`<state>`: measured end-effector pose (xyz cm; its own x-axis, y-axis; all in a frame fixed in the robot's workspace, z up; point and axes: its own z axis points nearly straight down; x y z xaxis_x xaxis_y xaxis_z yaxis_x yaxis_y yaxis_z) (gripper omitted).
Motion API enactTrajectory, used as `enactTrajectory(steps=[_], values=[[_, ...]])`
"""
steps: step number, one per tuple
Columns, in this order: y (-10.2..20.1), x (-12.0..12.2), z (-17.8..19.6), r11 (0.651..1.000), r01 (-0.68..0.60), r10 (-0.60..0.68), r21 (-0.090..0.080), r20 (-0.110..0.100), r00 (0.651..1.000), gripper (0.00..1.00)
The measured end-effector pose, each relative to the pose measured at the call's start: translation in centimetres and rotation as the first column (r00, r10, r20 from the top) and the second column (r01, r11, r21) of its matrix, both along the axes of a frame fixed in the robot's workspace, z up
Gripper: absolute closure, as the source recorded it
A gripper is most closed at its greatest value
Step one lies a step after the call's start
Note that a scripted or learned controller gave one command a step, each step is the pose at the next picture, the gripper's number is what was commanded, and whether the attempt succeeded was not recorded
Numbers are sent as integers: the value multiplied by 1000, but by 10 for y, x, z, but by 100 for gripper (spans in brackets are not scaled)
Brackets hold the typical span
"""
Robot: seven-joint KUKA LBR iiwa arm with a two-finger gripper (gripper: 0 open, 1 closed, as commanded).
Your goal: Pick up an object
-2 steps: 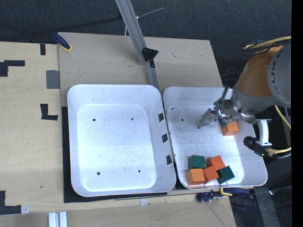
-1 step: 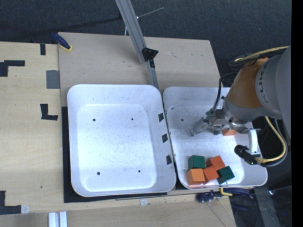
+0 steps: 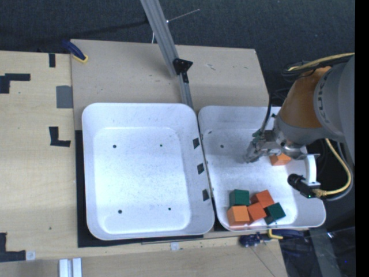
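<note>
Claw [image 3: 255, 152] over open floor, blocks [image 3: 253, 206] near rim.

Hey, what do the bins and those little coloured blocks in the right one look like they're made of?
The bins: apparently moulded plastic, white and faintly speckled, with rounded corners and a slight sheen.
The orange blocks and green blocks: matte, solid-coloured cubes with crisp edges, possibly foam or painted wood; the view leaves it open.

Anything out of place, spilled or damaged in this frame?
Nothing looks spilled or broken. The green and orange blocks sit bunched in the near corner of the right bin. One orange block lies apart, right beside the gripper, partly hidden by the arm, so I cannot tell if it is gripped.
</note>
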<state>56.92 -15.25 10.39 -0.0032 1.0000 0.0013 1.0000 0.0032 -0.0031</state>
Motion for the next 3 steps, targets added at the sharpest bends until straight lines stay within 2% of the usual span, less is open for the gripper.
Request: enactTrajectory(steps=[2,3], values=[[6,-4,111,1000,1,-1,-2,8,1000,100],[58,8,124,1000,-4,4,1,3,1000,100]])
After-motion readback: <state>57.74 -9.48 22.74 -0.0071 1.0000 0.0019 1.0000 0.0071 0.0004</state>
